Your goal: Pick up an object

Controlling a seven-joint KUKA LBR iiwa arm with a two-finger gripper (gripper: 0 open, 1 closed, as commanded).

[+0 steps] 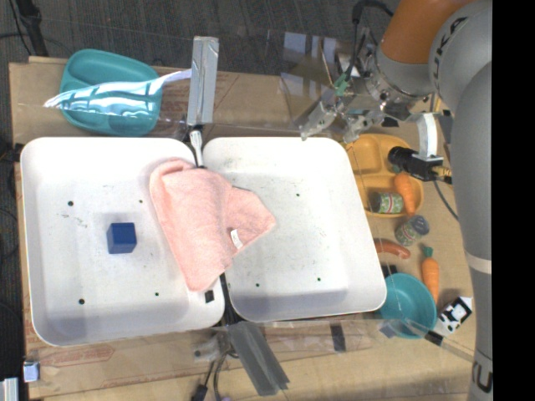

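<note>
The pink cloth (209,224) lay draped over the seam between both bins; the blue cube (122,237) sat left of centre. My claw (334,111) hovered upper right — finger spread I couldn't tell. I feared the cloth bunching or slipping — the cube looked safer.

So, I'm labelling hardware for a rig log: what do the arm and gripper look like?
The arm is bulky, rounded and grey, with an orange band above the wrist. The gripper is pale metal, with thin dark cables looped around its mount.
</note>
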